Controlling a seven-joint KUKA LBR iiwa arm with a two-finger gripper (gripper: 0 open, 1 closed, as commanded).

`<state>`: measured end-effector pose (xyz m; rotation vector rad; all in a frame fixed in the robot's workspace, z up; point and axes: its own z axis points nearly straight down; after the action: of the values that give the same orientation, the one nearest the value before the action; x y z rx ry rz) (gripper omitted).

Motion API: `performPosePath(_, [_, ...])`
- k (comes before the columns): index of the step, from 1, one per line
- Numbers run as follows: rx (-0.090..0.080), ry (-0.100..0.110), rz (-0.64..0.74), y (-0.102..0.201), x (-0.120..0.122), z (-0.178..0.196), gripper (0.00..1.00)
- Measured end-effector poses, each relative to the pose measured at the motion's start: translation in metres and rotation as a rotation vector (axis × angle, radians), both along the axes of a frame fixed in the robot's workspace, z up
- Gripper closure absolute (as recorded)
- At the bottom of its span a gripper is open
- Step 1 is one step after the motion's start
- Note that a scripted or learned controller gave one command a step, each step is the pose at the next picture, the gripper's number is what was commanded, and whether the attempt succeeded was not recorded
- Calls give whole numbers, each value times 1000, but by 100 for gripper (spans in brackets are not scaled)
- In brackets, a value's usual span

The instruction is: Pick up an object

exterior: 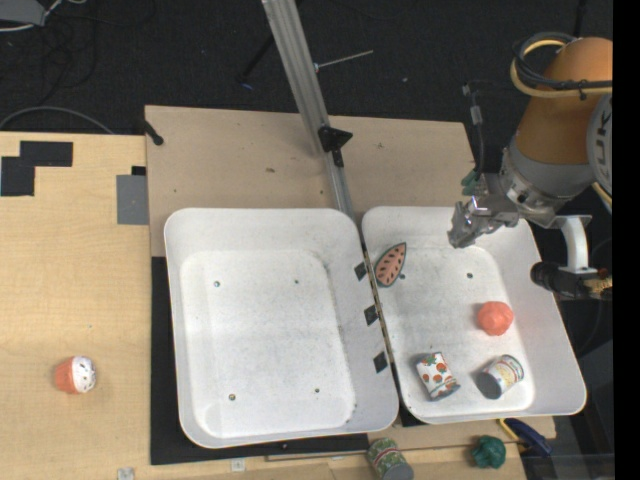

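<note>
Arm at the right bin [560, 393], gripper [470, 226] above its far edge, over bare floor. Nothing is seen held; how the jaws stand I cannot tell at this angle. Candidates lie apart, which favours a clean pick: red ball [494, 317] toward the right edge, spotted box [436, 376] and small can [499, 376] at the near edge, orange leaf-shaped piece [390, 263] leaning against the left wall. Left bin [190, 230] alongside.
</note>
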<state>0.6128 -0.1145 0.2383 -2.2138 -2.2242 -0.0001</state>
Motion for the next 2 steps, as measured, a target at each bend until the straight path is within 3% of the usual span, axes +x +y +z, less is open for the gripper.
performPosePath(2, [1, 2, 0, 100, -23, 2, 100])
